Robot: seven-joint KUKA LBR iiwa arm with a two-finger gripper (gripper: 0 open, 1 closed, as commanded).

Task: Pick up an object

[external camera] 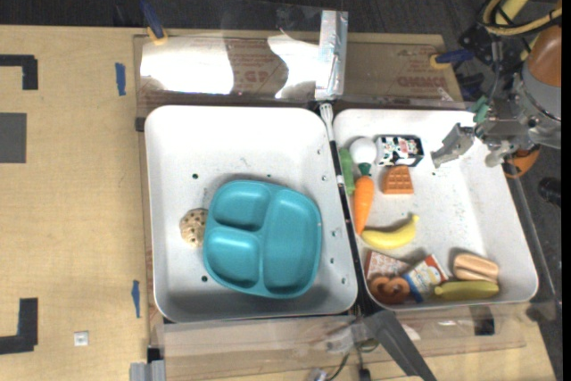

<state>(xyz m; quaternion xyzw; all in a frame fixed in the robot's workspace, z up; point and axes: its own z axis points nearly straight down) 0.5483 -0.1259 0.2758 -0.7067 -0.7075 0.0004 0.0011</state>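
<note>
The desk (62, 192) carries two white bins; the left bin (169, 147) lies well away from the jaws (473, 145) and holds a teal divided plate (263, 236) with a cookie (192, 226) touching its far edge. The jaws hover over the upper right corner of the right bin (464, 219), and whether they are released or clenched cannot be told; nothing is seen between them. No one object is named, so any toy below and beside them serves: a banana (391, 233), a carrot (363, 201), a hot dog (475, 265), a small black and white carton (398, 149) and an orange waffle-like block (398, 181), both nearest. The step looks like approach; next calls for centring over one piece, then descending
</note>
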